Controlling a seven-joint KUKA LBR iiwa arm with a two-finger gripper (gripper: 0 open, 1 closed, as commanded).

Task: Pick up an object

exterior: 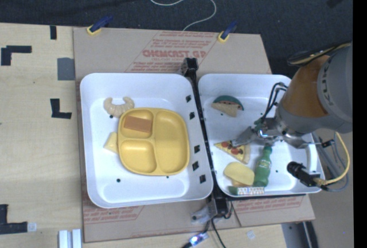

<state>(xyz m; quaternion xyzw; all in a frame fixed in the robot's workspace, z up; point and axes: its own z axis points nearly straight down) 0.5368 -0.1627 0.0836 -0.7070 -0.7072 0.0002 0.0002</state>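
Your hand (248, 136) sits low in the right bin (278, 83), reached in from the right under the grey arm (335, 92) with its orange band (304, 92). You cannot tell from this angle whether it is released or clenched; nothing shows clearly as gripped in it. Its tip lies just above the pizza slice (233, 150), near or touching the slice's upper edge, though contact cannot be confirmed.

Just to the right of the slice you see a green bottle (263, 166), lying roughly upright in the picture with its neck pointing toward the hand. Beside the bottle's base, to the left, rests a pale yellow piece (238, 173), close to the bin's front wall. Toward the back of the same bin, well apart from the hand, lies a taco-like toy (227, 105) with a green top.

In the left bin (92, 143) a yellow divided plate (163, 146) takes up the middle, with a brown slab (137, 123) in its upper left compartment. A curled beige piece (117, 105) lies just behind the plate, and a pale yellow wedge (110, 142) pokes out at its left edge.

Both bins stand on cardboard (172, 51) on the table (34, 143).
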